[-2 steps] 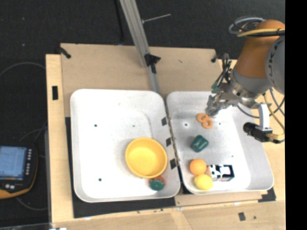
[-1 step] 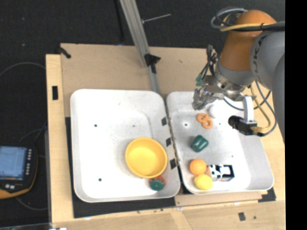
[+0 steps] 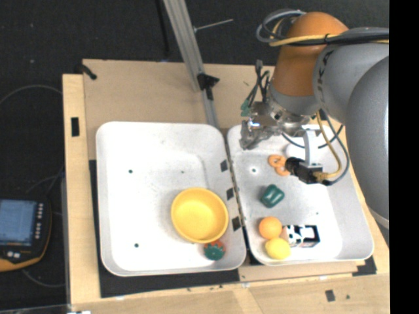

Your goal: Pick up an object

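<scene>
Here the gripper [image 3: 251, 135] hangs over the right bin's [image 3: 327, 244] far-left corner; whether its jaws are parted cannot be told. A green block [image 3: 272, 195] lies nearby.

The grey arm [image 3: 366, 110] is cut off by the right edge, and its wrist hides the far end of the right bin [image 3: 347, 241]. The yellow bowl [image 3: 200, 214] covers part of a small red and green object [image 3: 215, 250], too small to identify. The handheld screen [image 3: 23, 231] runs past the left edge.
</scene>
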You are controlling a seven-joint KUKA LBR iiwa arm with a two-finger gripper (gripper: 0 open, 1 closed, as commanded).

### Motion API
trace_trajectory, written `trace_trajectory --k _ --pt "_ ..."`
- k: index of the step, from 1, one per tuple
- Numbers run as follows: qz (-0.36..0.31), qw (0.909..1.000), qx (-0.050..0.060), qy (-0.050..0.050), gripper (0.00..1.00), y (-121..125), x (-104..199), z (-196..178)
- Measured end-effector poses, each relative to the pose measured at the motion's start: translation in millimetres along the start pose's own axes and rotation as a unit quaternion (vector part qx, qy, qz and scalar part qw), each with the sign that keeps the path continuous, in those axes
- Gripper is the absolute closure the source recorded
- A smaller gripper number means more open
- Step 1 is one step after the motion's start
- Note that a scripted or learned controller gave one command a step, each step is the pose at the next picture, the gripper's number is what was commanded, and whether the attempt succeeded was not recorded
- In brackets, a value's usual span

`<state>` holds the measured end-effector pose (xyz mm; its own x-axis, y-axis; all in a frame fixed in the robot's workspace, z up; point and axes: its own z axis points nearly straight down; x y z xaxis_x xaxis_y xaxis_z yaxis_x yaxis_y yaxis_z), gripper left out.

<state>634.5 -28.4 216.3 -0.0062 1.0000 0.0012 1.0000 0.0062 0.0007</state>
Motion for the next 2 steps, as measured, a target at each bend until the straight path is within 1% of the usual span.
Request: trace_trajectory --k 2 --pt "0.0 1.0 0.0 0.0 1.0 17 94 4"
